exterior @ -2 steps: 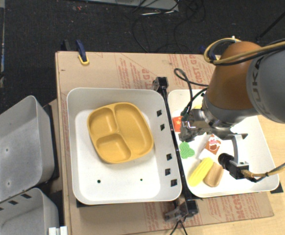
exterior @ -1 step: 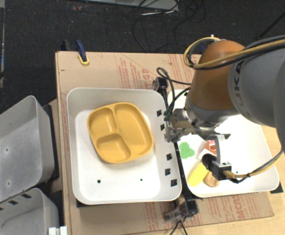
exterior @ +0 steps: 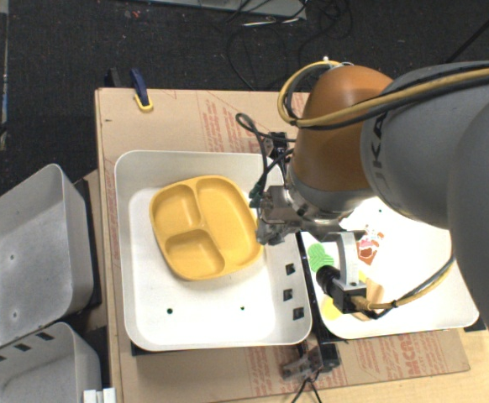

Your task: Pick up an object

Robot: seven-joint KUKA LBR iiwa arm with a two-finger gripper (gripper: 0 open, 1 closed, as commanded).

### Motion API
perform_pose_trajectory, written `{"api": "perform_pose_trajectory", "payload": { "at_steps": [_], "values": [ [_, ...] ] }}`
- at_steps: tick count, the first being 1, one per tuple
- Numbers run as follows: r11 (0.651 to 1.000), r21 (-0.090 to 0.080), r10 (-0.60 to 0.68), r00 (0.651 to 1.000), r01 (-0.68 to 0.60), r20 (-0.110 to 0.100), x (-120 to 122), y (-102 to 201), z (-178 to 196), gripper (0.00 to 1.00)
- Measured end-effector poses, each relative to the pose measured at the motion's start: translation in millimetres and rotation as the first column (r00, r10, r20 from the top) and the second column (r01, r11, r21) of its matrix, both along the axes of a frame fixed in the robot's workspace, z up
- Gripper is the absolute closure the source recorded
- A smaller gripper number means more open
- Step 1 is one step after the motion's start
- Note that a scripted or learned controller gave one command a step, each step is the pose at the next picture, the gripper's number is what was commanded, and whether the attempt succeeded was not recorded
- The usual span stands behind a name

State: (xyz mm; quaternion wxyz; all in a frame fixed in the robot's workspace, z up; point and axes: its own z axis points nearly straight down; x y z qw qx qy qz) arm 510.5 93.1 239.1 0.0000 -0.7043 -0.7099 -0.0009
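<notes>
I see the arm (exterior: pixel 412 141) reaching in from the right, its orange band above the wrist sitting over the divide between the two white bins. The gripper (exterior: pixel 271 225) is low at the right edge of the left bin (exterior: pixel 219 330), just beside the rim of a yellow divided plate (exterior: pixel 204 227). I cannot tell from this angle whether it is released or clenched, and I see nothing held in it.

The yellow divided plate lies flat in the upper middle of the left bin, three compartments facing up.

In the right bin (exterior: pixel 433 309), partly hidden by the arm and its cables, I see a green object (exterior: pixel 319 257), a small red-and-white item (exterior: pixel 368 247), and a yellow piece (exterior: pixel 332 310) near the front edge.
</notes>
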Motion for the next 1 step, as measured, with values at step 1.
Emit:
{"api": "perform_pose_trajectory", "payload": {
  "at_steps": [1],
  "values": [
    [1.000, -0.002, -0.005, 1.000, 0.005, -0.001, 0.3, -3.1, -0.5, 0.00]
  ]
}}
